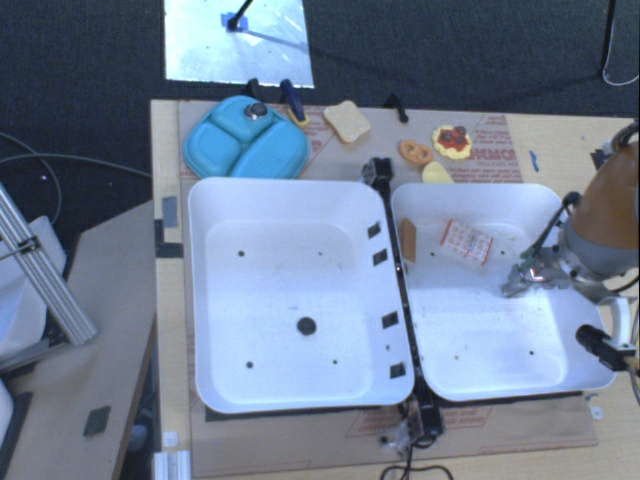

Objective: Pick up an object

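Tool (517, 284) seen low in right bin (480, 368), near its right wall. Grip state can't be told, honestly. Red-patterned packet (466, 241) left lying just up-left, apart from tool.

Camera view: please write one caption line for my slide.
Robot gripper low inside the right bin, near a red-and-white packet; toy food lies on the bench behind.

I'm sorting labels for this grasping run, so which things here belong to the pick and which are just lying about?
Part of the job:
- gripper, low in the right bin
- red-and-white packet in that bin
- small brown block by the bin's left wall

Just lying about:
- left bin
- blue tray
- toast slice
- pretzel
- small pizza
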You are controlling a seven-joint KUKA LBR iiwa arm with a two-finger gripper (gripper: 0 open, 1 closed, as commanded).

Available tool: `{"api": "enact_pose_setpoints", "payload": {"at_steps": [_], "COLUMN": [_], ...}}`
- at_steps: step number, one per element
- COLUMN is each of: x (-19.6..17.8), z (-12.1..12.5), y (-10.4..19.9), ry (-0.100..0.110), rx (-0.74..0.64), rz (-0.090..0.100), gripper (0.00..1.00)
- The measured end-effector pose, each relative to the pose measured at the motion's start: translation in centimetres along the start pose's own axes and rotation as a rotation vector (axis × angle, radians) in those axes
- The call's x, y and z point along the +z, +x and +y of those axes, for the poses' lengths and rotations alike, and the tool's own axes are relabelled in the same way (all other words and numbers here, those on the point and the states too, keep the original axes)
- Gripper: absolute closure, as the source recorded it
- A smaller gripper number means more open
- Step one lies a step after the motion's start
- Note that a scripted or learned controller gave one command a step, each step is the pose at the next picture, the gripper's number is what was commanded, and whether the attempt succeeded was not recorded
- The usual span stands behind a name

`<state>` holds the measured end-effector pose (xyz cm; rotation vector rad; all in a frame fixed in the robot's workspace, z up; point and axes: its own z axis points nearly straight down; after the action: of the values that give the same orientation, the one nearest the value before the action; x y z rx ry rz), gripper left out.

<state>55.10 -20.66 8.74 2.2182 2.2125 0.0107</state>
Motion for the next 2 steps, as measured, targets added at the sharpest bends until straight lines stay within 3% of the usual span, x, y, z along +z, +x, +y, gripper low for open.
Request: {"api": "enact_pose_setpoints", "payload": {"at_steps": [1, 2], "x": [-7.0, -1.5], "z": [3.2, -4.3], "y": [5.3, 3.0], "ry": [0.001, 0.016], "rx": [-0.013, 0.0], "rz": [0.001, 0.003], "gripper": [1.0, 1.0]}}
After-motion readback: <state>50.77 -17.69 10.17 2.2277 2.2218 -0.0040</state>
